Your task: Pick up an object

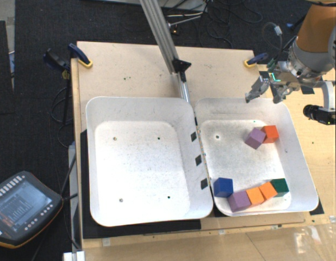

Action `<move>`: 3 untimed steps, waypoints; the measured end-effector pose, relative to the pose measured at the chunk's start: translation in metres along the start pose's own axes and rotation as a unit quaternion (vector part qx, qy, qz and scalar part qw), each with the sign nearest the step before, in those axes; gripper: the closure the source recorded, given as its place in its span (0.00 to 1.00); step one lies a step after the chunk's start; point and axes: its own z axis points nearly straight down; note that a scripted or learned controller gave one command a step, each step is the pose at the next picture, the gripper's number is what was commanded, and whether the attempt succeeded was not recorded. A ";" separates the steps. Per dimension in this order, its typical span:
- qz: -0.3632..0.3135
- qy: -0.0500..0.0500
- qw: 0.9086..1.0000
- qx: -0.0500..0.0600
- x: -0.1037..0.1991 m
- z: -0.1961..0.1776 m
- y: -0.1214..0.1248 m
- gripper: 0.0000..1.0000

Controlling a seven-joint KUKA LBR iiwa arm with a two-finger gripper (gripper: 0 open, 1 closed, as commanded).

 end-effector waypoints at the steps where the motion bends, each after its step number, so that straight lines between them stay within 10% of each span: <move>1: 0.002 0.000 1.000 0.002 -0.008 0.048 -0.003 0.00; 3: 0.000 0.000 1.000 0.001 -0.003 0.148 -0.003 0.00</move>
